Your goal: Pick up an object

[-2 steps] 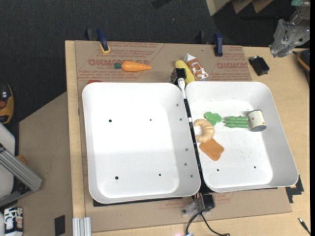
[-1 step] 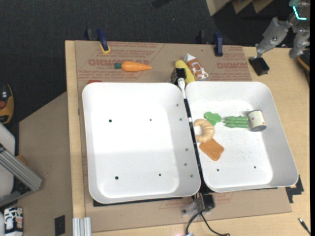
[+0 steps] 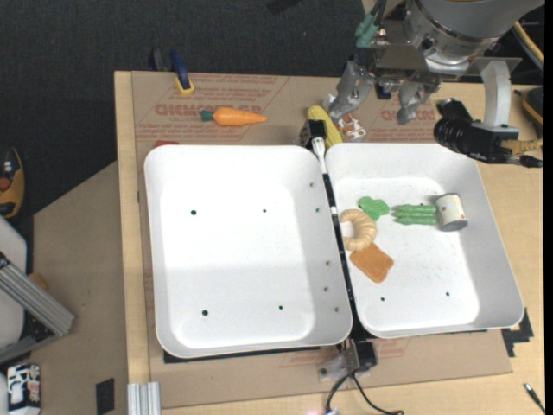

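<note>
Hand (image 3: 378,100) hovering high over the far edge of the right bin (image 3: 492,305), fingers spread apart, nothing between them. Candidate objects clustered in that bin: pale ring (image 3: 359,228) touching orange wedge (image 3: 372,264), green toy (image 3: 404,211) beside grey cylinder (image 3: 450,212). Left bin (image 3: 173,318) bare. Carrot (image 3: 235,118) lying on the tabletop (image 3: 138,102) beyond the bins.

Likely risks: closing on two touching pieces at once, nudging the cylinder into a roll, or striking the bin rim on descent. Reddish printing on the far cardboard, too faint to read surely.
</note>
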### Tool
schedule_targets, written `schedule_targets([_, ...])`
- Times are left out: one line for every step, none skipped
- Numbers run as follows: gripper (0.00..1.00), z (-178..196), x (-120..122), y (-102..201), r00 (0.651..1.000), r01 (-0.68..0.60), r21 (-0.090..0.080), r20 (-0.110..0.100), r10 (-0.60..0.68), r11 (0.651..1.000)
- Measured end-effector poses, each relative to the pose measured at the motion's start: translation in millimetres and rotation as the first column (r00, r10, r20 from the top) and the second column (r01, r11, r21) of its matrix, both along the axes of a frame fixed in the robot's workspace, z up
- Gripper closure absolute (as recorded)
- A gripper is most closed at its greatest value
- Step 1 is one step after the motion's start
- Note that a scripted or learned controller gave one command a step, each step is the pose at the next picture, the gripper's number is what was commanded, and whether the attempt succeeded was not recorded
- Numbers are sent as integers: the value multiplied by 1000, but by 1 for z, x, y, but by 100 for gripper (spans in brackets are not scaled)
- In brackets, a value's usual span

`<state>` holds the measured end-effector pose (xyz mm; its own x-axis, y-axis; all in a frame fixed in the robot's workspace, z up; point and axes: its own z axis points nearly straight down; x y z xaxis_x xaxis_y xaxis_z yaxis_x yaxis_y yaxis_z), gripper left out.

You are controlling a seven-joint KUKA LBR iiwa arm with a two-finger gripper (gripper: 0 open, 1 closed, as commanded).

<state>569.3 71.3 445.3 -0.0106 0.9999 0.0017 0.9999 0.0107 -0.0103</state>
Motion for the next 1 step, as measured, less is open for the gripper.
schedule_targets([100, 17, 0, -7, 1000, 9, -2, 14, -9, 1000])
